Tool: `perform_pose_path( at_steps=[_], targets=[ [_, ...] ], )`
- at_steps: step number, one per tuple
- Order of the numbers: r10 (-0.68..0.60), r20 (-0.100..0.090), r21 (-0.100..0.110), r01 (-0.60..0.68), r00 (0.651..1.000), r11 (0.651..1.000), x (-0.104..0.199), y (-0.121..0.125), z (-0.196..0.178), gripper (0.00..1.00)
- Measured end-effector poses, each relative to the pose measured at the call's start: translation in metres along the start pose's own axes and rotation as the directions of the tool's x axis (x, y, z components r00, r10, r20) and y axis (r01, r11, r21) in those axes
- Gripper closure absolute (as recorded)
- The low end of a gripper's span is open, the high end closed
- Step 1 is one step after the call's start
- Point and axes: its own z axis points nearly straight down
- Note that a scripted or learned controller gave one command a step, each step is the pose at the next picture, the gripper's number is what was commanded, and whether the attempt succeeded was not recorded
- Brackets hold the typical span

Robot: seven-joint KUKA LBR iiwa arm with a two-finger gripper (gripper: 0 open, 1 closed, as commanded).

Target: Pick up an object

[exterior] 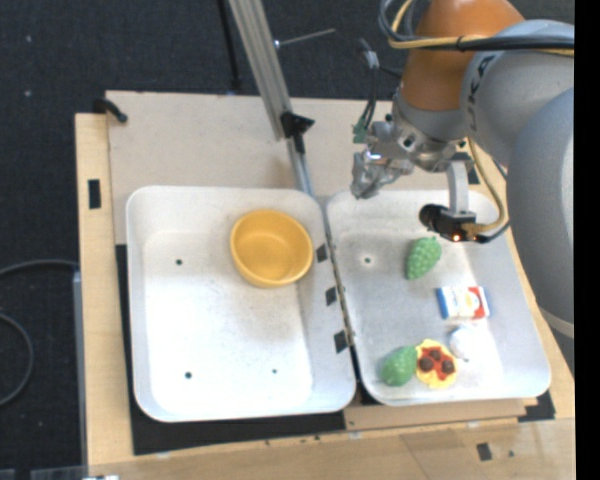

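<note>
Nearest the camera, at the front of the right bin (500, 393), a green lumpy toy (400, 365) lies touching a yellow piece with red and dark spots (437, 363), and a pale round thing (462, 342) sits just behind them. Further back from that cluster lies a small white carton with blue and red print (462, 302), and beyond it a second green knobbly piece (423, 256), shaped like a bunch of grapes, sits alone on bare bin floor. Left of the cluster, across the seam between the bins, a yellow bowl (271, 247) stands upright in the left bin (160, 368). Farthest from the cluster, the pincer (367, 182) hangs over the back left corner of the right bin, with nothing visible between its tips; whether they are parted or closed I cannot tell, since the wrist hides them. The task names no one object, so the grape-like piece looks the likeliest pick: it is the closest thing to the pincer and stands free of its neighbours. Its bumpy, rounded surface would probably let it roll or squirt out if the tips close off centre. A descent at the present spot would likely meet only the bin floor or its rim. Going instead for the front cluster risks nudging two things at once, because they touch.
</note>
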Motion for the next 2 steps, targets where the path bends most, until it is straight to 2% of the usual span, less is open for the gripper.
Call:
perform_pose_path(
  at_steps=[1,2],
  targets=[
    [-0.002,0.0,0.0,0.002,1.0,1.0,0.051,0.005,-0.001,1.0],
    [-0.003,0.0,0.003,0.003,1.0,1.0,0.11,-0.009,-0.002,1.0]
  ],
)
